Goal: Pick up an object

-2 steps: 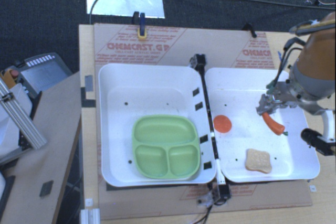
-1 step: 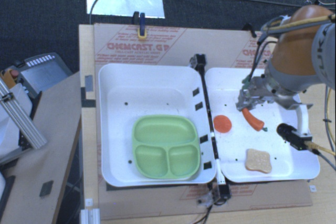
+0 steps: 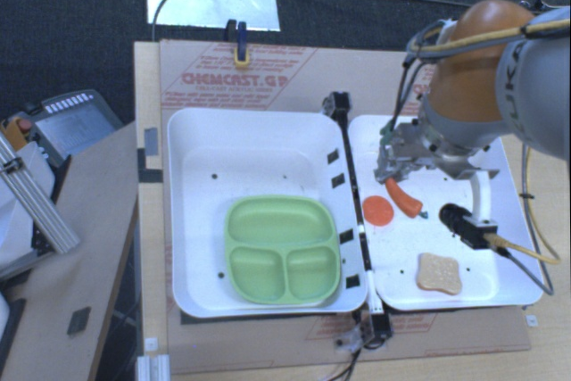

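The hand (image 3: 393, 174) is poised just over the carrot (image 3: 404, 197); its state cannot be told. The carrot could be nudged aside if it is struck off-centre.

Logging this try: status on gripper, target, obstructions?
Gripper low in right bin, just above carrot; fingers unclear. Carrot beside orange disc, nothing seen held. Toast apart, near front. Green tray in left bin.

Cardboard-covered bench (image 3: 268, 71); two white bins (image 3: 259, 138) side by side
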Controlling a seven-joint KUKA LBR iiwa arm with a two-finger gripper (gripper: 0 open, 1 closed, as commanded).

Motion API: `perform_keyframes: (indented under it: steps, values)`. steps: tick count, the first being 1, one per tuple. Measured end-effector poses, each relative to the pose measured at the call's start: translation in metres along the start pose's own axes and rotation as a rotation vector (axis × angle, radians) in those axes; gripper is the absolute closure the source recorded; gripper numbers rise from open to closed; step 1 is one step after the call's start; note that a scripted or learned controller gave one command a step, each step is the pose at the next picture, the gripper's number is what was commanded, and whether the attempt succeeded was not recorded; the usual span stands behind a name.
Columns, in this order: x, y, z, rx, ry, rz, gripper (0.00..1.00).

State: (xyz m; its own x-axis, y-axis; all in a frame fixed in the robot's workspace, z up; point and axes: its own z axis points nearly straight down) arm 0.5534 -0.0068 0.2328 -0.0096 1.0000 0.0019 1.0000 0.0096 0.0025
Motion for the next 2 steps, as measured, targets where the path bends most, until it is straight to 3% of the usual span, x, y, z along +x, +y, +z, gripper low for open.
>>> perform_keyframes:
  steps: [2]
  values:
    - [0.109, -0.001, 0.015, 0.002, 0.000, 0.000, 1.00]
